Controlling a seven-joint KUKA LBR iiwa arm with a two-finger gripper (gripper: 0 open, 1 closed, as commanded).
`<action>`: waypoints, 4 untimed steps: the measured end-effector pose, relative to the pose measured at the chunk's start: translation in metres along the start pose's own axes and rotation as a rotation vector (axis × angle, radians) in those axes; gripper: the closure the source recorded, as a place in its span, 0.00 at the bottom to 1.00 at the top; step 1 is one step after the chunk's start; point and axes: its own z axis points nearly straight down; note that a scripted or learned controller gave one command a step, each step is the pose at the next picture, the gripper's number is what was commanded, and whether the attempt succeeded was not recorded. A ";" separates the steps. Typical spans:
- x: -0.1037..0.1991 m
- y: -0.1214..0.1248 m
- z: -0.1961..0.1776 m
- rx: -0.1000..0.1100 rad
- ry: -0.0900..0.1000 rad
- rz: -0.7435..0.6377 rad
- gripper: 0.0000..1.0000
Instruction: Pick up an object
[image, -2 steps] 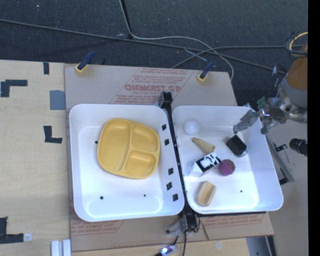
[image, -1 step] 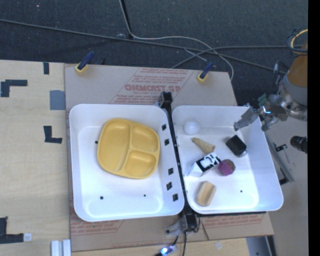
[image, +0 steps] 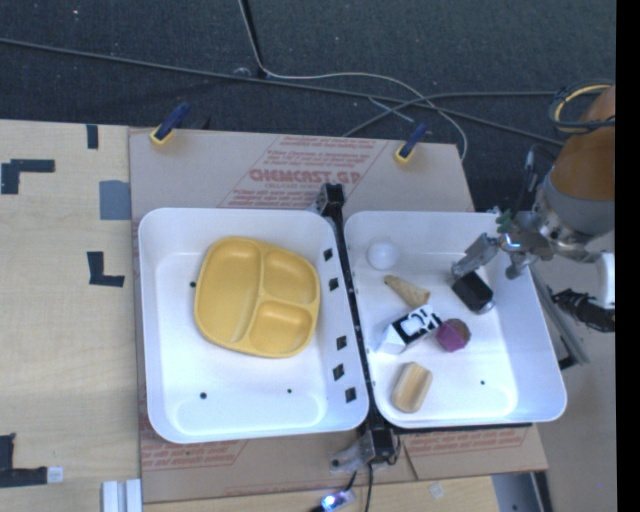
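Grey and black, my tool (image: 478, 275) hangs over the right bin (image: 530, 400), up near its two o'clock corner. I cannot tell if my tool is open or closed from here. Nothing I can see sits in it, so I think I am at the reaching step and have not picked yet.

Closest to my tool, at about eight o'clock from it, lies a tan cone-shaped thing (image: 407, 290). At nine o'clock from my tool sits a small white ball (image: 382, 254). Lower down are a black and white block (image: 413, 327) and a purple ball (image: 453, 335), almost touching. At the bin's six o'clock side lies a tan bread-like piece (image: 411, 386).

The left bin (image: 160, 400) holds a yellow plate (image: 256, 296).

Next I should choose one thing, move right over it, go down, and close on it.
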 end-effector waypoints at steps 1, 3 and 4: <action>0.004 -0.006 0.046 0.001 0.000 0.000 0.00; -0.002 -0.009 0.076 -0.011 -0.005 0.000 1.00; -0.007 -0.015 0.029 -0.008 -0.001 0.001 1.00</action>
